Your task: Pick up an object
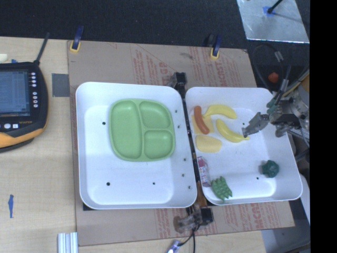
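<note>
The right bin point(284, 194) holds small toy foods. A red sausage point(200, 119) lies near its left wall, with a yellow banana point(220, 110) beside it. A second banana point(230, 131) and a pale yellow wedge point(208, 143) lie just below. A green leafy piece point(221, 187) sits at the front, next to a pink packet point(203, 168). A dark green lump point(270, 168) is at the right. My gripper point(262, 132) hangs over the bin's right half, open, with nothing between its fingers. Its left fingertip point(247, 130) is close to the second banana's right end.
The left bin point(89, 183) holds a light green divided plate point(142, 129). A teach pendant point(18, 101) lies on the bench at far left. Cables and arm parts crowd the right bin's right edge point(295, 136). Clamps sit at the cardboard's back edge.
</note>
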### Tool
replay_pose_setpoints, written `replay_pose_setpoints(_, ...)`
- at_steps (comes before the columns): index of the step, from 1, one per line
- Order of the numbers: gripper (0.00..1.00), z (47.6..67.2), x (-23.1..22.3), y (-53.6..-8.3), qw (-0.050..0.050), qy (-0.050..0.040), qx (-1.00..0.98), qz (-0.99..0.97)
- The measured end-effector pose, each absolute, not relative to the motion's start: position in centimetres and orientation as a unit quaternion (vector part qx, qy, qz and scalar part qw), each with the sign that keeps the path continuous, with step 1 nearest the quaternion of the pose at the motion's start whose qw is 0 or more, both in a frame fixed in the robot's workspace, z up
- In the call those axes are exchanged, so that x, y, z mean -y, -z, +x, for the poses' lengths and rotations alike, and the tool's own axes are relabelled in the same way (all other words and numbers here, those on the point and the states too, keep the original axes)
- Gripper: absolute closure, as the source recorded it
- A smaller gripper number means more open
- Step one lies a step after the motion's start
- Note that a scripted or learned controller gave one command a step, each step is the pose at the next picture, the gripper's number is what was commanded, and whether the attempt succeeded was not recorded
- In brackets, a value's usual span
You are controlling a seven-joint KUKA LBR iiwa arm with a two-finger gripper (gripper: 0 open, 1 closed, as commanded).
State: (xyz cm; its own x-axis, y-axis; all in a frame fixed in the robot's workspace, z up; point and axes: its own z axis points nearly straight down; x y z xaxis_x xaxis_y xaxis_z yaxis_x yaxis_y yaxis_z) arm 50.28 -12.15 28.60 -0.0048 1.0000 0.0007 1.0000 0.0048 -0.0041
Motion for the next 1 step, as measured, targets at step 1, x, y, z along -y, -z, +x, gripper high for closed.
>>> replay_pose_setpoints(1, 0.0, 53.84, 11.41, -20.0, 0.002, -0.0022, 0.709, -0.705)
